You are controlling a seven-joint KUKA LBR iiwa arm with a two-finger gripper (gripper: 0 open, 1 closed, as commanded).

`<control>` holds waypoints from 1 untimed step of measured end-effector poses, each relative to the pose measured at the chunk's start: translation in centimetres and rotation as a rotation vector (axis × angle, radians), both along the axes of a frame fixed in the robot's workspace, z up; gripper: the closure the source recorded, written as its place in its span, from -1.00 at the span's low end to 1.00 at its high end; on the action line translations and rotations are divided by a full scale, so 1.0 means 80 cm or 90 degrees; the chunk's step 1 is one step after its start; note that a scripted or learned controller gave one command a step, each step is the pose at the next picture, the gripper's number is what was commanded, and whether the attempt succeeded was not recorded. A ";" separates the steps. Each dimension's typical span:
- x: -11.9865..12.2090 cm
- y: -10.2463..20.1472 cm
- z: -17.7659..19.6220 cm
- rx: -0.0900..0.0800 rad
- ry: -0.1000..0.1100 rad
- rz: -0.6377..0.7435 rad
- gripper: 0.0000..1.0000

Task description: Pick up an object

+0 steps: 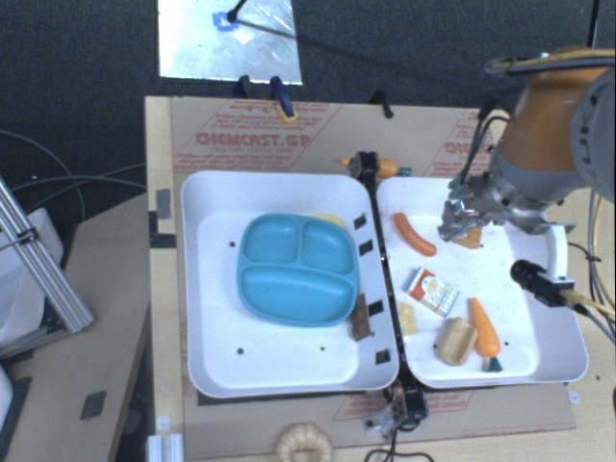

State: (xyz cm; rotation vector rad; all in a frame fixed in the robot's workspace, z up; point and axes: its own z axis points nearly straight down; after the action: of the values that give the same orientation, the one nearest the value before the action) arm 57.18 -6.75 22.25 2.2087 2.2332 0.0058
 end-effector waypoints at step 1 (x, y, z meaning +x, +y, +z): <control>0.001 0.006 0.012 -0.001 0.000 -0.003 1.00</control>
State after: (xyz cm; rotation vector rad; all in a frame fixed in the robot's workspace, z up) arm 57.30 -6.23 23.18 2.2127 2.2271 0.0040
